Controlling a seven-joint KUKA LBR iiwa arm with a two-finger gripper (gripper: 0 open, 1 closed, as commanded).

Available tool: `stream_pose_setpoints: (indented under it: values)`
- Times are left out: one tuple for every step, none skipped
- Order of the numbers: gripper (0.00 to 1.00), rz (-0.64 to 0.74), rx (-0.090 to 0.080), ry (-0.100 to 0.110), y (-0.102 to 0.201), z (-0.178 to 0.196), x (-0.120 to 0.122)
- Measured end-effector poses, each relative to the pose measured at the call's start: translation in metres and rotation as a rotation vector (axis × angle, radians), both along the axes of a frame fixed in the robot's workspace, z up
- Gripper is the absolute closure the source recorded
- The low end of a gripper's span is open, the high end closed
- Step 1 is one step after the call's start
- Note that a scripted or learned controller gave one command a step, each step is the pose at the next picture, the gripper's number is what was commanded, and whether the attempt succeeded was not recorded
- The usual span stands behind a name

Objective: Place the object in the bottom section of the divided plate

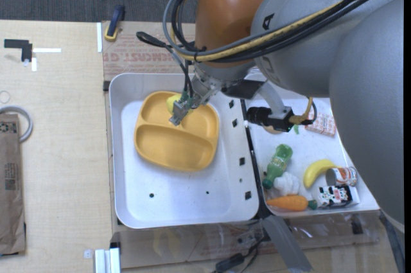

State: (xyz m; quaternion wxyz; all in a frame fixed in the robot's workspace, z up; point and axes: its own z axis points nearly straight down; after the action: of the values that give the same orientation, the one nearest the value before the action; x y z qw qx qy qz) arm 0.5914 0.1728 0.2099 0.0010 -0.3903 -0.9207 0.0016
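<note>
Over the far half of the left bin [128,201], the jaws hang at the yellow divided plate [176,153], touching or just beside a small yellow-green object [171,101] at 1 of the top sections. I cannot tell if they grip it. The bottom section is bare, so I judge placing not done.

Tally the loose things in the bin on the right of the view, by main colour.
Green: 1, bottle
Yellow: 1, banana
Orange: 1, carrot
White: 1, lumpy item
Black and white: 1, carton
Reddish and white: 2, small can and packet
Total: 7
</note>
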Motion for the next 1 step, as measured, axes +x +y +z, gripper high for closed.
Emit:
stream_pose_setpoints:
  values:
    - [1.00, -0.334, -0.003, 0.000, 0.0432, 0.0330, -0.0500]
